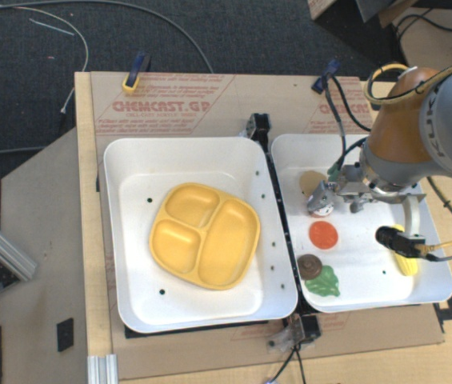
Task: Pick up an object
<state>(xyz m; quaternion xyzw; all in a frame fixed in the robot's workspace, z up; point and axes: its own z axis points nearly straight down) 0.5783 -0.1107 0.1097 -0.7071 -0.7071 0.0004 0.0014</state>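
Observation:
My gripper (pixel 321 204) hangs low over the upper left part of the right bin (pixel 434 290), under the grey arm with its orange band. A tan object (pixel 312 181) lies just behind it, partly hidden by it. An orange-red disc (pixel 324 234) lies just in front of the gripper, apart from it. Further forward sit a brown round piece (pixel 310 265) and a green piece (pixel 323 282), touching each other. A yellow object (pixel 406 264) lies at the bin's right side.
The left bin (pixel 122 182) holds a yellow divided plate (pixel 205 235) at its middle. A black divider (pixel 278 214) with clips separates the two bins. Cardboard surrounds both bins, and cables run behind the right bin.

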